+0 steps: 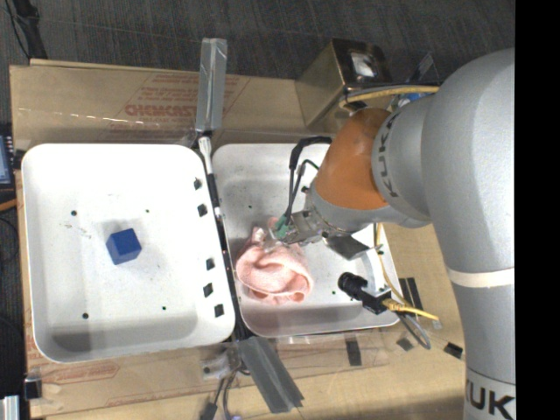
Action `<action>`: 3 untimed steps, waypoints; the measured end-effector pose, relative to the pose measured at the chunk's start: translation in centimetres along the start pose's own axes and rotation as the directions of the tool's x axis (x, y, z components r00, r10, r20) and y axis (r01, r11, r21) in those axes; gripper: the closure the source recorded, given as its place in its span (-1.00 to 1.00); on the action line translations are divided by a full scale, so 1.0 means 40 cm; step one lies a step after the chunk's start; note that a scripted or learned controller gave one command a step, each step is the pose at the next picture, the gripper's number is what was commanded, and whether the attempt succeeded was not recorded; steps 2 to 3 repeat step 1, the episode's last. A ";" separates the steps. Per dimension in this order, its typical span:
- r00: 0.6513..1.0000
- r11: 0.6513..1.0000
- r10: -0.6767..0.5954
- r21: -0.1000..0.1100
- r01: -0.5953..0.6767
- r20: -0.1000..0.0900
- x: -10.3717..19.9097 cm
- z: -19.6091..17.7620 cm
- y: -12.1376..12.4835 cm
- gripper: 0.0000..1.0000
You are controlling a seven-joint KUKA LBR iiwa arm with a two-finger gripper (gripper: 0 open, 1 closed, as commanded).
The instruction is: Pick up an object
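Gripper lowered onto the pink cloth in the right bin, centre frame: the grasp stage. Its grip state cannot be told. Next, a clean lift is needed.

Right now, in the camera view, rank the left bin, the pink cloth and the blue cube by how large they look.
1. left bin, by far the largest.
2. pink cloth, crumpled in the right bin.
3. blue cube, the smallest, lying inside the left bin.

Two bins, one blue cube, one pink cloth
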State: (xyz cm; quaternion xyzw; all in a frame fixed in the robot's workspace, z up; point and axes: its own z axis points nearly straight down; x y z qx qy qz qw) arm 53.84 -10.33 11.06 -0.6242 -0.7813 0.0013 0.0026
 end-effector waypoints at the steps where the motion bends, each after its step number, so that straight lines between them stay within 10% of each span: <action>1: 0.998 0.998 0.058 -0.003 -0.058 0.001 0.061 -0.202 -0.046 1.00; 3: 0.998 0.998 0.058 -0.003 -0.058 0.001 0.061 -0.202 -0.046 1.00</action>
